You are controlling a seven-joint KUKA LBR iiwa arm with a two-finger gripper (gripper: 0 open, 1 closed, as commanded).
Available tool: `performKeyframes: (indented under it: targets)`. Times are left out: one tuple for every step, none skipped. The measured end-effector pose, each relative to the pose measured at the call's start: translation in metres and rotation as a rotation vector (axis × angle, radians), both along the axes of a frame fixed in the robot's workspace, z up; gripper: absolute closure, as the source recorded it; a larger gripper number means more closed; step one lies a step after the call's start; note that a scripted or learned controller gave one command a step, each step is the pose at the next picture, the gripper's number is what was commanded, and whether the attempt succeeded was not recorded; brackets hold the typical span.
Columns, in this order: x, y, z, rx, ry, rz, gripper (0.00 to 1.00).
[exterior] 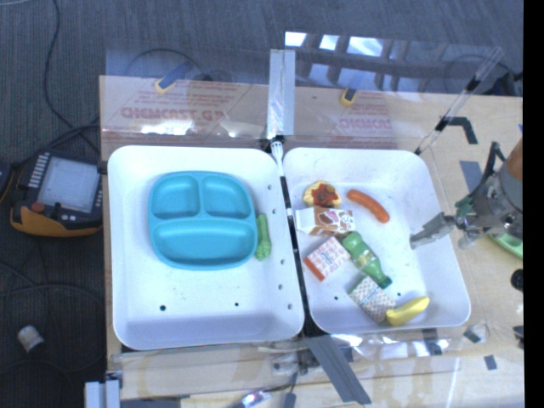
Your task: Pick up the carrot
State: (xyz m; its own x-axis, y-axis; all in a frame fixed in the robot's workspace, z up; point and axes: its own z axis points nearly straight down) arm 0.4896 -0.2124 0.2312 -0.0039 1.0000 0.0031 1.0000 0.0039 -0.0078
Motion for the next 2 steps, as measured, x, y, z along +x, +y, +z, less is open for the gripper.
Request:
performKeyframes:
  targets:
    - [-0.004, -0.004, 0.065, -0.002, -0.003, 0.287, 0.0]
    - [0.024, -0.011, 0.089, -0.001, -0.004, 0.242, 0.0]
